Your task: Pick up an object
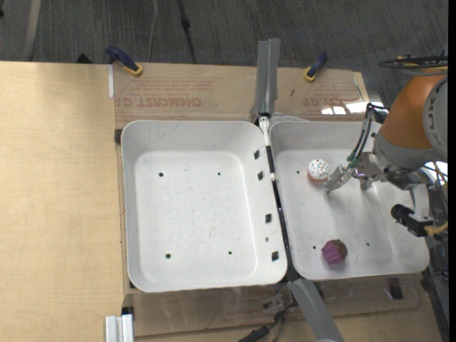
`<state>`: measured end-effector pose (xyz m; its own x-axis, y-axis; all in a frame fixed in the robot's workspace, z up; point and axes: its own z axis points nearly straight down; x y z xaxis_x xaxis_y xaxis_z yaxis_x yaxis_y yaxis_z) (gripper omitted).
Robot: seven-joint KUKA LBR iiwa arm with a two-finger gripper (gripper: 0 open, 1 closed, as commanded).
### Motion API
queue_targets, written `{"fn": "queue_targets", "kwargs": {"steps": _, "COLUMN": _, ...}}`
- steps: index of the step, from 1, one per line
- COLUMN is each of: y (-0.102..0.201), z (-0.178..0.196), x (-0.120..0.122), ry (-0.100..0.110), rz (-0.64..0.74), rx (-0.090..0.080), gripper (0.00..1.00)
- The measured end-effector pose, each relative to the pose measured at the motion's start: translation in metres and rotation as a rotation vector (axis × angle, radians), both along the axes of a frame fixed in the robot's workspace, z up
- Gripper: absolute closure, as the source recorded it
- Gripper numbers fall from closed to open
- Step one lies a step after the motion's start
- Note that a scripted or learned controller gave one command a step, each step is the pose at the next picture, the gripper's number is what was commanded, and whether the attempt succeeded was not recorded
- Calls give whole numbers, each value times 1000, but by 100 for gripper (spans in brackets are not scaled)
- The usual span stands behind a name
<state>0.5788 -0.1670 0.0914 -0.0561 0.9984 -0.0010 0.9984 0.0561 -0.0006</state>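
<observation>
A small white ball with dark speckles (318,168) lies in the upper middle of the right bin (399,262). A purple lumpy object (334,251) rests near that bin's front edge. My gripper (350,182) hangs low over the right bin, just right of the white ball, its left fingertip (333,184) close beside the ball. The two fingers stand apart, open, with nothing between them. The purple object lies well in front of the gripper.
The left bin (135,212) sits beside the right one, with a raised divider (274,205) where their rims meet. A grey post (267,77) stands behind the bins. Two clamps (122,60) (313,68) hold the cardboard at the back.
</observation>
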Motion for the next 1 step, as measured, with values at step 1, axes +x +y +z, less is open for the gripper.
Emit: {"fn": "queue_targets", "kwargs": {"steps": 1, "y": -12, "z": 0, "x": -95, "ry": 2, "rz": 49, "rx": 1, "gripper": 0}}
